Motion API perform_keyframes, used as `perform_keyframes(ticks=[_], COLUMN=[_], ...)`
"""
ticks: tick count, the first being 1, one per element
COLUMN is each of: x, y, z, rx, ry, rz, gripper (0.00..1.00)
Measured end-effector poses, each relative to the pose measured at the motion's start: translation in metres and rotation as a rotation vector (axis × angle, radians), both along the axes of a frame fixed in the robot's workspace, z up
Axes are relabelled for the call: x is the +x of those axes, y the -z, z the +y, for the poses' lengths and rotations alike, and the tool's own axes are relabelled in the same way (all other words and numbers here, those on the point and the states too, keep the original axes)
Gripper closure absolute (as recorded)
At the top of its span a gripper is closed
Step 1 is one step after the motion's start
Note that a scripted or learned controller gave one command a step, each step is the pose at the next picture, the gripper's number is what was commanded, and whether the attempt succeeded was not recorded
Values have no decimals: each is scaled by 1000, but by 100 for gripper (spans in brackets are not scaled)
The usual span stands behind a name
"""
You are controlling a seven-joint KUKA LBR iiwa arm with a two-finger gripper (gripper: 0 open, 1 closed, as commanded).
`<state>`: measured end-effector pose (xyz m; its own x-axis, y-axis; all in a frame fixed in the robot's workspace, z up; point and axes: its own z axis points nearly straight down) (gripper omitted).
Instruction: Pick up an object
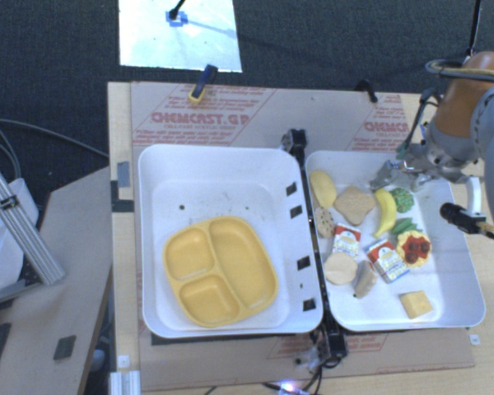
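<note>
The right bin (461,299) holds several toy foods: a yellow lemon (323,188), a bread slice (354,205), a banana (386,211), green broccoli (403,198), two small cartons (346,239) (388,262), a red-and-yellow piece (416,248), a round biscuit (341,268) and a cheese block (416,304). My gripper (395,172) hangs over the bin's far edge, just above the banana's top end and the broccoli. Nothing is seen held in it.
The left bin (173,171) holds a yellow divided tray (221,280). A black ridge with clips (300,220) separates the two bins. A black part (461,216) juts in over the right bin's right rim. The grey arm (477,113) fills the upper right.
</note>
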<state>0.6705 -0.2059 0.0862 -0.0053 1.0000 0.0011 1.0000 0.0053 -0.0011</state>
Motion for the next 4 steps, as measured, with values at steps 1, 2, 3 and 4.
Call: perform_keyframes(ticks=[1, 2, 3, 4], x=[-71, -25, -110, -61], y=[2, 0, 2, 1], z=[-1, 0, -1, 6], rx=[0, -3, 0, -3], ry=[6, -1, 7, -1], rz=[2, -8, 3, -7], gripper=[0, 0, 0, 0])
